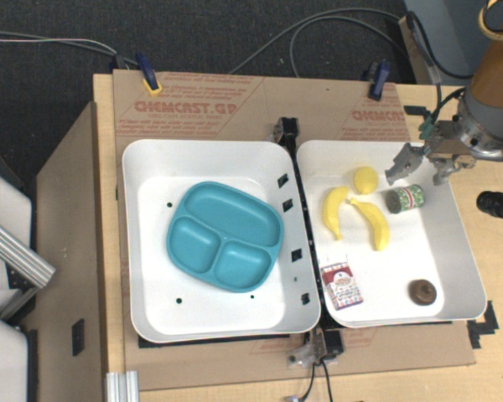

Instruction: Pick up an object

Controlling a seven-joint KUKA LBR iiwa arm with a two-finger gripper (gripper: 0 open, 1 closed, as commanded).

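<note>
Bench: brown board with red lettering, held by two blue clamps at its far edge; it carries two white bins side by side.
Left bin: holds one teal tray with three compartments, lying flat near the middle, turned at a slant.
Right bin: holds all the small items below.
Lemon: yellow, round, toward the far side, just beside the bananas.
Bananas: two yellow ones; one curves by the bin's left wall, the other lies to its right, the two close at their far ends.
Can: small, green-and-white label, on its side, just right of the bananas.
Card box: red and white, flat, near the front left corner.
Brown disc: small and round, near the front right.
Arm: enters from the right, orange band at the view's upper right.
Gripper: over the bin's far right, just above the can; fingers spread apart, nothing between them.
</note>
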